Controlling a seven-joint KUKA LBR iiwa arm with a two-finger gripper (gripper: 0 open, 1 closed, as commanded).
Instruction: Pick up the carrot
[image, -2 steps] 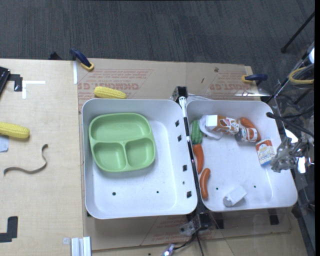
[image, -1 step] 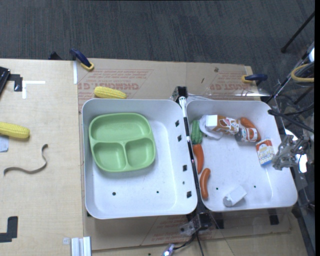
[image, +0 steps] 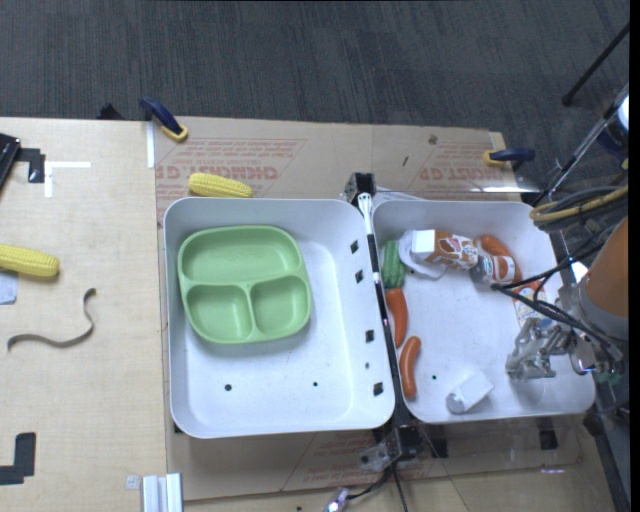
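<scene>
Camera view. Left bin (image: 200, 400): one green three-compartment plate (image: 243, 283), upper left part.

Right bin (image: 560, 400): carrot (image: 397, 312) along the left wall, just below a green vegetable (image: 392, 266); hot dog sausage (image: 408, 366) below the carrot; white block (image: 421, 242) and a wrapped orange-and-white packet (image: 470, 254) near the top; small white cup (image: 468, 392) on its side near the bottom.

Gripper (image: 532, 358): over the right bin's right side, well apart from the carrot; finger state cannot be told.

Bench: two corn cobs (image: 219, 185), (image: 28, 261).
</scene>
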